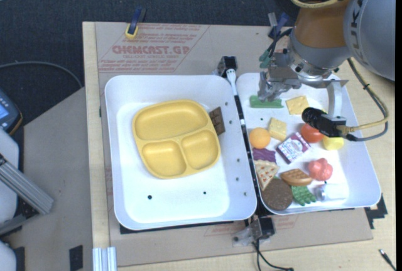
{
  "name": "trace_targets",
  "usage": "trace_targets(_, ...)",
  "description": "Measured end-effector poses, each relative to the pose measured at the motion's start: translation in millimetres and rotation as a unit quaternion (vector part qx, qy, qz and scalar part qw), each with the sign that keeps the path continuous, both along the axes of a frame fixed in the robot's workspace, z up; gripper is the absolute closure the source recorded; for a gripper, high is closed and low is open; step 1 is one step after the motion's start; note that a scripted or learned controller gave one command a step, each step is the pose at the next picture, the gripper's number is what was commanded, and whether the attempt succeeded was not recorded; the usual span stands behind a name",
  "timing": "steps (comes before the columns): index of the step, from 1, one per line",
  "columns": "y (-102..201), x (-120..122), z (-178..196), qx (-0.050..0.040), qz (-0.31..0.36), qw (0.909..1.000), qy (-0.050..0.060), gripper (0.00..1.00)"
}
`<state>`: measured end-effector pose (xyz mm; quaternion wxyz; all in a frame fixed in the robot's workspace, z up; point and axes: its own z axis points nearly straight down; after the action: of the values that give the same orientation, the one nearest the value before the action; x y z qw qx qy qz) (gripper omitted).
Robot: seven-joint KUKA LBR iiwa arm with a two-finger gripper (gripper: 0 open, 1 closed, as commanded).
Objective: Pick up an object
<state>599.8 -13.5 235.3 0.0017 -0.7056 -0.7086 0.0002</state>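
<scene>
Though flat, green piece (266,101) beneath claw (271,91)

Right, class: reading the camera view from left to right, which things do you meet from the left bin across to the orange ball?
Left bin → yellow divided tray → brown chocolate piece → black divider between the bins → orange ball. The gripper hangs further right, above a green piece.

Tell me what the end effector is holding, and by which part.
Cannot tell. The end effector sits low over the green piece in the right bin, hiding any grip.
</scene>
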Motion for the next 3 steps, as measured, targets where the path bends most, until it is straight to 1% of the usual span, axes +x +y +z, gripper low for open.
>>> trace_targets(1,-0.2,3.7,-19.7,-0.0009,-0.002,1.0,0.001,1.0)
trace_targets(2,2.6,3.4,-0.6,-0.001,-0.002,1.0,-0.003,1.0)
trace_targets(3,-0.6,-6.5,-20.7,-0.0009,-0.003,1.0,0.001,1.0)
